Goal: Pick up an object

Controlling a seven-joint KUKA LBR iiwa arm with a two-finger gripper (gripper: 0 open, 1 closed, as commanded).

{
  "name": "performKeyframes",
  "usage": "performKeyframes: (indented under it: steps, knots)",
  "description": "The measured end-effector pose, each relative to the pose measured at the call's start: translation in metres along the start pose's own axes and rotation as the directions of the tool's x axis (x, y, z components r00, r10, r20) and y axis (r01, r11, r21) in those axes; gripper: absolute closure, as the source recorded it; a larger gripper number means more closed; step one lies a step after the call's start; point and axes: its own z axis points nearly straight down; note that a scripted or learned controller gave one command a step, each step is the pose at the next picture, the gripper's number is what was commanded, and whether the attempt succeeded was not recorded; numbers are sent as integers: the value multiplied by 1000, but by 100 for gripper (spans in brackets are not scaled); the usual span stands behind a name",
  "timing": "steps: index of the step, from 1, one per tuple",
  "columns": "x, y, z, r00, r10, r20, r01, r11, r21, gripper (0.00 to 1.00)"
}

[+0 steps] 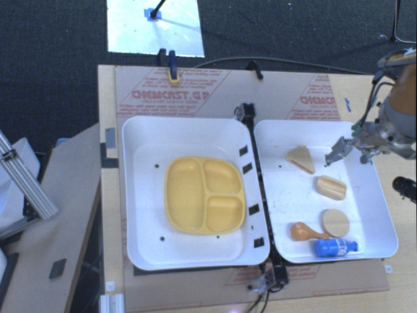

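**A:** ok so what am I looking at from the overhead cam?

**B:** Two white bins side by side on the bench. The left bin (140, 175) has a yellow divided plate (204, 194) sitting flat in the middle, three compartments, nothing in them. The right bin (384, 230) holds the small stuff: a tan wedge (301, 158) near the top left, a bread-roll-looking piece (331, 188) below and right of it, a round tan disc (336, 222) under that, an orange wooden spoon (305, 231) touching the disc's left side, and a blue bottle (334, 246) lying on its side along the front wall.

**A:** and the arm?

**B:** Comes in from the right. The gripper (339, 152) hangs over the right bin's upper area, between the wedge and the roll but off to their right, tilted. Its fingers look slightly apart with nothing between them. Every object is lying in the bin, none lifted.
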Motion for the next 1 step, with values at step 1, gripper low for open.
performKeyframes:
  steps: [1]
  knots:
    - [0,3,-6,1000,-3,2,3,1000,-11,0]
